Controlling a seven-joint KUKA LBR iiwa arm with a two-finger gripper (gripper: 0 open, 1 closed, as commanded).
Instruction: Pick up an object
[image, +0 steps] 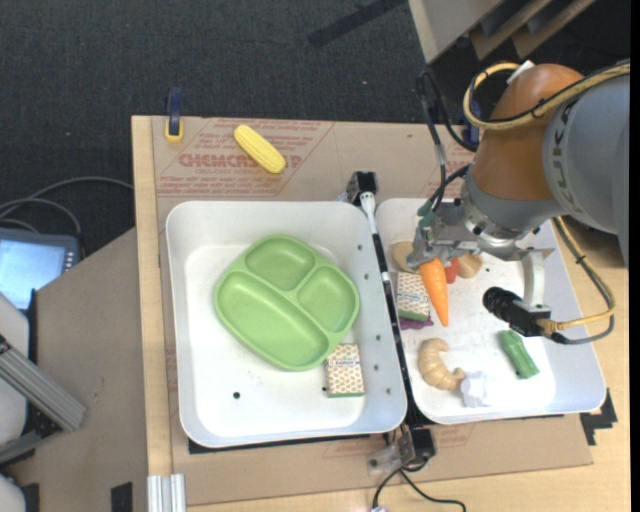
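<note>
Gripper grip unclear, crowded by carrot, patterned box and croissant in right bin

Orange carrot, tip down, right bin

Upper left of the frame, I see a yellow corn cob lying on the cardboard sheet, near a blue clamp. A screen glows at the left edge.
</note>
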